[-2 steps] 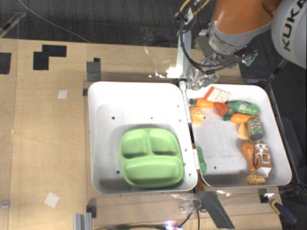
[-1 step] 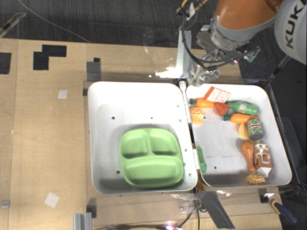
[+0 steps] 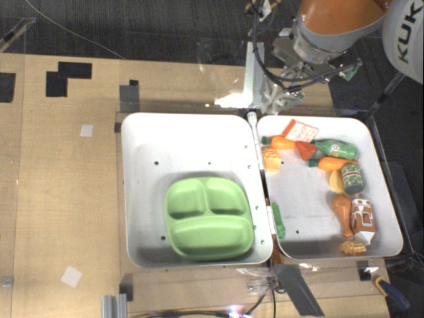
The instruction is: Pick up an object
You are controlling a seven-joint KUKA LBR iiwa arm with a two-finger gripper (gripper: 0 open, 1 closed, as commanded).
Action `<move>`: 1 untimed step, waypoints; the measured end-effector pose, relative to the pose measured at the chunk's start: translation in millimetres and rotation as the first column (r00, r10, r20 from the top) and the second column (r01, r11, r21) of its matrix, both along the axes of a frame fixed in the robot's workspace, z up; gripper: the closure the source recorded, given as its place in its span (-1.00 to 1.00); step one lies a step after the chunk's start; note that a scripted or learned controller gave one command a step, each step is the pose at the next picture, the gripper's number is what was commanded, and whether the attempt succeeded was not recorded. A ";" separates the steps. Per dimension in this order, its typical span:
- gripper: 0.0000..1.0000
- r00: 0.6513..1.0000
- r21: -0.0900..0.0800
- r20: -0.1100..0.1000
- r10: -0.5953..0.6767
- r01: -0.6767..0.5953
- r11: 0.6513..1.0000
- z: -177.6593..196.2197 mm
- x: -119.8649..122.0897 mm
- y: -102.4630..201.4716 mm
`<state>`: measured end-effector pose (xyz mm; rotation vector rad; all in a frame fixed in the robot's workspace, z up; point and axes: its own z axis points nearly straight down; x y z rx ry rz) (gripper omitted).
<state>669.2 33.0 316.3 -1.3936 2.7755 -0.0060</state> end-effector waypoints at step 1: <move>1.00 1.000 0.004 0.012 -0.001 0.001 1.000 14.0 1.8 1.4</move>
